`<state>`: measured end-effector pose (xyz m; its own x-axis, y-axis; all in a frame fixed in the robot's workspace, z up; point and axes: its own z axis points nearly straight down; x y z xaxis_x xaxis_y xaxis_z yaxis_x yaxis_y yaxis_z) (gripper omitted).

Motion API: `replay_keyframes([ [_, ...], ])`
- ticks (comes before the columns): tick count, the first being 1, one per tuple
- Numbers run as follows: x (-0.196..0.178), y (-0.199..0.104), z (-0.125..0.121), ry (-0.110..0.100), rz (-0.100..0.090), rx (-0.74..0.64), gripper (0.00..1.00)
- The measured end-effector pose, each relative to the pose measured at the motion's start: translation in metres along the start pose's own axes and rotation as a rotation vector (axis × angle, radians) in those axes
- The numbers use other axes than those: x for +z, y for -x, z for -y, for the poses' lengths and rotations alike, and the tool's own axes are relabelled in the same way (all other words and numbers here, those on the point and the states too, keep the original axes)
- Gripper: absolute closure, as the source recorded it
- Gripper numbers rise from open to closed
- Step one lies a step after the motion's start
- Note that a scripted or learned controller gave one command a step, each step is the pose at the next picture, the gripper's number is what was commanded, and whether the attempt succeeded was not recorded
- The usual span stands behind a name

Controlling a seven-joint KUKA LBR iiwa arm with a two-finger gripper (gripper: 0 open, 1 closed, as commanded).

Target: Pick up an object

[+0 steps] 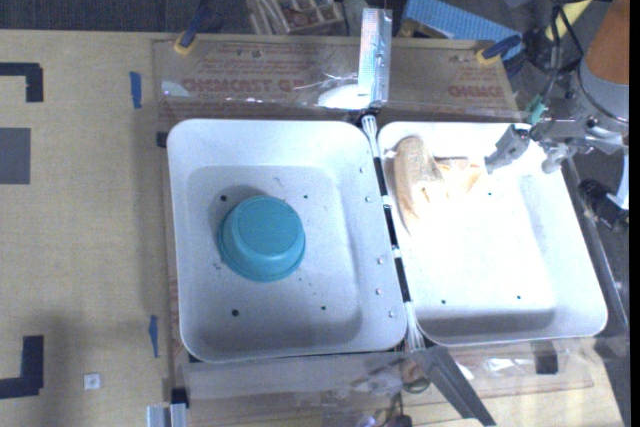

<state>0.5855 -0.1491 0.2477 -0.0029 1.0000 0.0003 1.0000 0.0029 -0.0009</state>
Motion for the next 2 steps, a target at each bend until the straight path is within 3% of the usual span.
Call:
replay_keyframes([
  [1,0.113,0.004,-0.043,-0.001,0.0,0.091,0.0],
  [2,0.156,0.002,-0.081,0.013,0.004,-0.23,0.0],
])
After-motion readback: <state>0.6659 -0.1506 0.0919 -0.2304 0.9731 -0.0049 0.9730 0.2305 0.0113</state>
